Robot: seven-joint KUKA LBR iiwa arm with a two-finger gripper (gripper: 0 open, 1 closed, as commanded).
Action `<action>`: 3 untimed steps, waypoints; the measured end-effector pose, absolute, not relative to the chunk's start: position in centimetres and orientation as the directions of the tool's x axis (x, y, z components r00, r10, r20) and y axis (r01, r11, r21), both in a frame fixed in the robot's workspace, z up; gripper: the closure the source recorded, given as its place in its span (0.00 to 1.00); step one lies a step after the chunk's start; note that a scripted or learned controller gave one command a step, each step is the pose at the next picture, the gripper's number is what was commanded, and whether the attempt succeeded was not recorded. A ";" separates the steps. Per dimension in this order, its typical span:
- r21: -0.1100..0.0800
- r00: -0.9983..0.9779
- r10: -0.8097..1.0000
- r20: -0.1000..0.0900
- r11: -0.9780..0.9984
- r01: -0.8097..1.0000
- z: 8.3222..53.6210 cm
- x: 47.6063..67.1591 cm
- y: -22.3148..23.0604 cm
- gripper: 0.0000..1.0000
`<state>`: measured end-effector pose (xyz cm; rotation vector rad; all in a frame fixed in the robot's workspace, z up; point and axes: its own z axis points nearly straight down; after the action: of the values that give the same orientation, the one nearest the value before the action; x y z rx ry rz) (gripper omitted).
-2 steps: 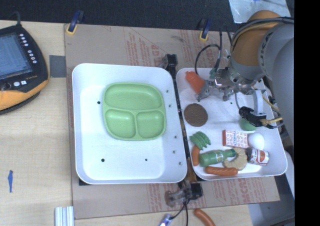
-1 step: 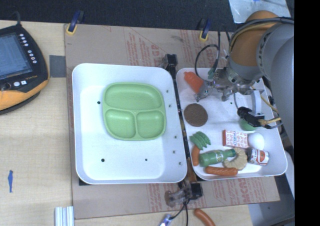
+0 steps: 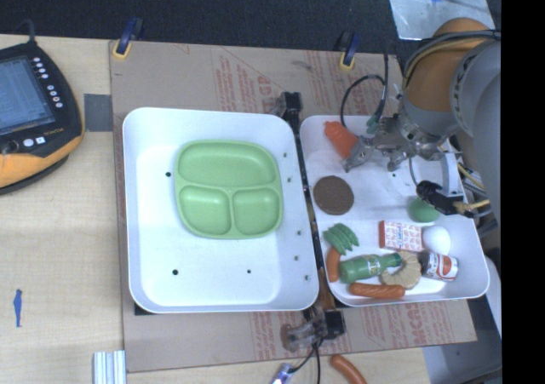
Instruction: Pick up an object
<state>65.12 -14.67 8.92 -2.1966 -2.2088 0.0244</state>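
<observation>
the arm (image 3: 451,76) enters from the right, its outer part cut off at the frame edge, and its bulk hides the far right corner of the right bin (image 3: 477,289). the gripper (image 3: 381,152) sits low over that bin's far end, just beside an orange carrot-like piece (image 3: 341,139); whether its fingers are open or shut cannot be told, and nothing is seen between them. further along lie a brown disc (image 3: 333,194), a green bottle (image 3: 368,267), a white egg (image 3: 437,240) and a red-and-white packet (image 3: 400,236) whose print is too small to read. the left bin (image 3: 145,203) holds a green divided tray (image 3: 228,188). red printing on the cardboard (image 3: 221,76) is illegible.
</observation>
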 end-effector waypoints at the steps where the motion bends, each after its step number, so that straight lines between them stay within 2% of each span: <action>1: -0.027 -0.004 1.000 0.007 0.005 1.000 9.0 65.2 -20.0 0.00; 3: -0.029 -0.004 1.000 0.002 0.004 1.000 8.8 65.0 -16.5 0.00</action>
<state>65.03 -16.54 8.80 -2.2016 -2.2098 0.0304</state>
